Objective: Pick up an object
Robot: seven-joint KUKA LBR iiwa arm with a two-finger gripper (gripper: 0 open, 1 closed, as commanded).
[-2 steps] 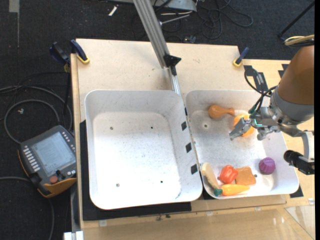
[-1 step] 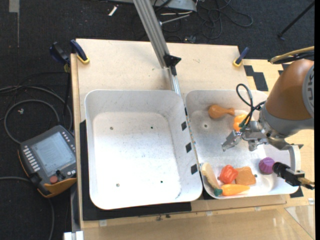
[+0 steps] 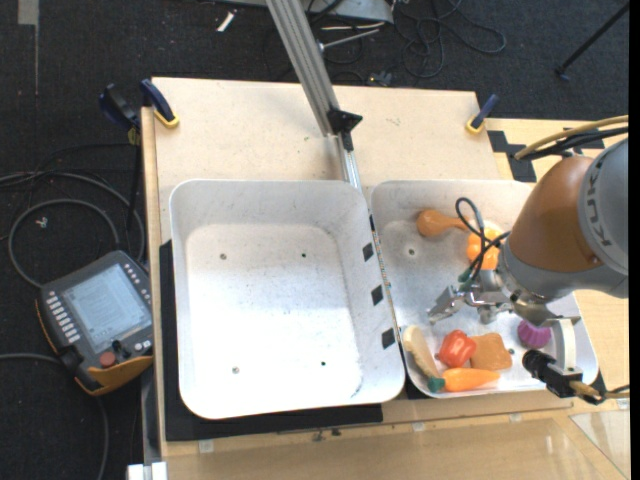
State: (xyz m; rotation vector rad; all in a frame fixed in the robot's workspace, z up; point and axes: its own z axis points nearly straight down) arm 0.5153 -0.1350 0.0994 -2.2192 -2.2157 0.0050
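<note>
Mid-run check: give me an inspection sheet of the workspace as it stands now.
Surface: wooden bench bearing the left bin and right bin, side by side.
Job's things: in the right bin, a red piece, a carrot-like piece, a tan piece, an orange gourd shape and a purple piece.
Clutter: clamps at the bench's far corners.
Hand: hand low over the right bin; finger state unclear.
Cables: black loop in the right bin; cables on the floor.
Surroundings: teach pendant on the floor, dark carpet.
</note>
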